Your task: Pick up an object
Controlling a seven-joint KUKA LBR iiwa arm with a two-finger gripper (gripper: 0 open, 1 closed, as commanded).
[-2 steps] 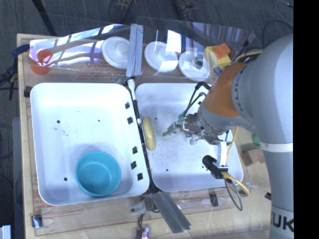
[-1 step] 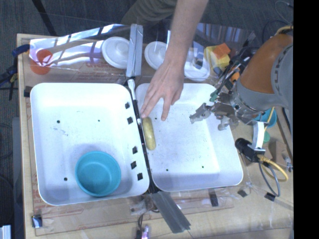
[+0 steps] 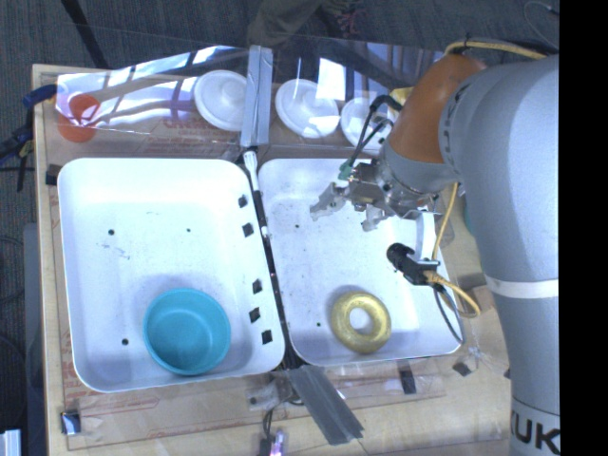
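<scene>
my counter (image 3: 171,414): pale wood, bare along the near edge. floor (image 3: 142,12) beyond the far edge: dark grey, finely textured. clear screen (image 3: 157,84) there: bright glare streaks.

two white bins, a left bin (image 3: 123,207) and a right bin (image 3: 304,255). one blue bowl (image 3: 187,331), in the left one. one yellow ring (image 3: 360,321), in the right one. three white round discs (image 3: 221,98) lined up behind the bins. one orange cup (image 3: 81,114) at the far left corner. one grey arm (image 3: 513,160).

left bin (image 3: 142,217): back free, blue bowl (image 3: 187,330) front | right bin (image 3: 294,264): centre free, gold ring (image 3: 360,321) front
</scene>
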